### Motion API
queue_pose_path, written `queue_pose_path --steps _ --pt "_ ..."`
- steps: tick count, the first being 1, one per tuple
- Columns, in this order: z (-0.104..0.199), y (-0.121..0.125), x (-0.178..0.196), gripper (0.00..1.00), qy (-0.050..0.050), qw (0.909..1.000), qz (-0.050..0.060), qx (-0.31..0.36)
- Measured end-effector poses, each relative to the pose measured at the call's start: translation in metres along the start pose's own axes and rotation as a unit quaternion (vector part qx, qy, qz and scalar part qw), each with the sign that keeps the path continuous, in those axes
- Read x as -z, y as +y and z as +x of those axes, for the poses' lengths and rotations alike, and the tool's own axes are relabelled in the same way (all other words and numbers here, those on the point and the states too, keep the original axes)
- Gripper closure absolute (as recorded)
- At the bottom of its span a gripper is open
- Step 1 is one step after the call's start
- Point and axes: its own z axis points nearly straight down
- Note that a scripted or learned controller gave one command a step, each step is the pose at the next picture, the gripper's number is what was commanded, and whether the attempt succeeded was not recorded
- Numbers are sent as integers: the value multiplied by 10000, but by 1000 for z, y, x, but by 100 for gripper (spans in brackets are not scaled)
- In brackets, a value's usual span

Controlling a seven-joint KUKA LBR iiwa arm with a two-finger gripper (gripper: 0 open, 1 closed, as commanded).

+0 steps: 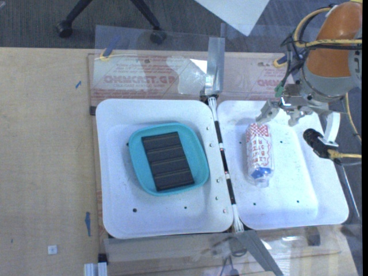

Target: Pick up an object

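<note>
A clear plastic bottle (259,149) with a red-and-white label and a blue cap lies on its side in the right bin (302,183), cap toward the near edge. In the left bin (115,206) a teal tray (137,164) holds a black ridged block (167,160). My gripper (281,114) hangs over the far part of the right bin, just beyond and slightly right of the bottle's far end. Its fingers (266,112) are spread apart, open, with nothing between them.
A metal post (215,65) stands at the far end of the divider between the bins. A black cable end (316,141) and yellow wiring hang beside the wrist over the right bin's right side. A taped plastic sheet (144,76) lies behind the bins.
</note>
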Motion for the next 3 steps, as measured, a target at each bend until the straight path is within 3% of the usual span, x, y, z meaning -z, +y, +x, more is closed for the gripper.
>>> queue_pose_path --steps 1,2,3 --pt "-14 7 -114 0 -8 9999 -28 -127" --pt "-16 9 -100 100 -17 9999 -64 -147" --pt "-6 43 -32 100 -8 10000 -12 73"
